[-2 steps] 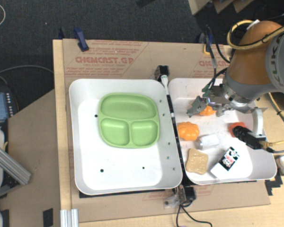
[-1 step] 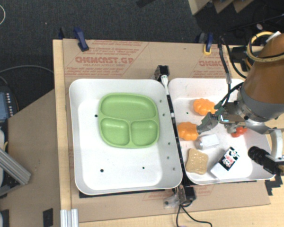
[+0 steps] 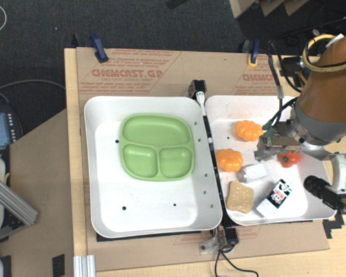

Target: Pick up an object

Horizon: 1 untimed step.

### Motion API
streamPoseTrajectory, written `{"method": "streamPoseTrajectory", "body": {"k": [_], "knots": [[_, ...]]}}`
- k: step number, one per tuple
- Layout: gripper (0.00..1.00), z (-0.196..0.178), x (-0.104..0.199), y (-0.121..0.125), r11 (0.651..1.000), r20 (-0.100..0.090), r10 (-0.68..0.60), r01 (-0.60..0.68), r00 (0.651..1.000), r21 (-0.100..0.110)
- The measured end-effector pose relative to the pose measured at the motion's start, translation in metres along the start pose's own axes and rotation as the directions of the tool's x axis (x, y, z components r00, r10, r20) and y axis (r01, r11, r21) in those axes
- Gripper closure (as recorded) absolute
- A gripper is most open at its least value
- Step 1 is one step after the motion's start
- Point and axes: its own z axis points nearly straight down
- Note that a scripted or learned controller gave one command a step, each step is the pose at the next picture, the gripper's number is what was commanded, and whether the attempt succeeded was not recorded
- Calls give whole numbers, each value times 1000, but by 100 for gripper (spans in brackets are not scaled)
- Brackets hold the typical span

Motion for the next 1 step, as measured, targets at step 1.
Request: {"method": "streamPoseTrajectory", "body": {"k": [1], "knots": [[100,72,57,-11,1000,-3,-6,6,1000,10]]}}
